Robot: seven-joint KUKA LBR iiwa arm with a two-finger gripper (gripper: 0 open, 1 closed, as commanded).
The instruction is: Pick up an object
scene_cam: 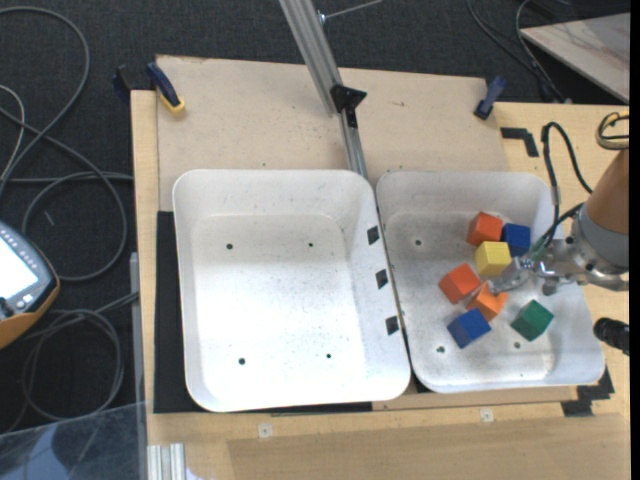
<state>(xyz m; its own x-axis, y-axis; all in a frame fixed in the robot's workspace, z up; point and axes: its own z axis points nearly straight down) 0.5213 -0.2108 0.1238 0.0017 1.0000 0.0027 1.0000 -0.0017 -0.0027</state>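
Several coloured blocks lie in the right bin (430, 368): an orange block (486, 228), a small blue block (517, 238), a yellow block (492, 258), an orange-red block (459, 282), a small orange block (490, 301), a blue block (468, 327) and a green block (532, 320). My gripper (522, 271) reaches in from the right, low over the cluster, just right of the yellow block and above the small orange one. I see no block between its fingers.
The left bin (280, 288) sits beside the right one, with black clips along the shared edge. A metal pole (315, 38) slants up from the bench behind the bins. Cables run along the arm at the right.
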